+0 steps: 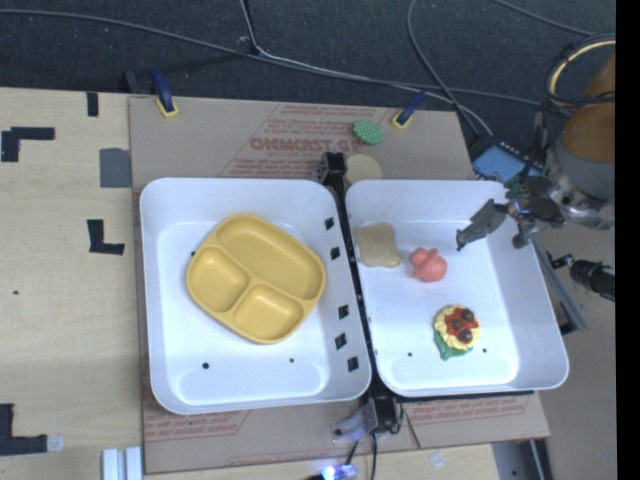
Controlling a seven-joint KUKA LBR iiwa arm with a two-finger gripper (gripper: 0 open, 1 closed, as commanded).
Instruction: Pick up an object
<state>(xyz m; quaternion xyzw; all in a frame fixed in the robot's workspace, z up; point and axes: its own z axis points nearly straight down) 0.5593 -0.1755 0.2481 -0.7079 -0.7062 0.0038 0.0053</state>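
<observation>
Bench [60, 268] is lying under a sheet of printed cardboard [290, 143], which two blue-and-yellow clamps [162, 96] are pinning along its far edge.

Left bin [170, 368] is holding a yellow divided plate [256, 277], three compartments, sitting flat and turned at an angle, roughly mid-bin.

Right bin [520, 358] is holding three small items. A beige, cookie-like piece [378, 245] is lying near the bin's left wall. A pink-red toy [429, 264], possibly a fruit, is sitting just to its right, apart from it. A yellow-green toy food item with red and dark spots on top [455, 330] is resting nearer the front of the bin, well apart from the other two.

Arm [590, 138] is reaching in from the right, grey with an orange band showing. Gripper [496, 226] is hanging above the right bin's far right part, fingers spreading wide with nothing between them, one dark finger [478, 226] pointing toward the pink-red toy but staying clear of it.

A small green dotted object [368, 131] is lying on the cardboard beyond the bins. Cables [300, 63] are trailing across the dark floor behind.
</observation>
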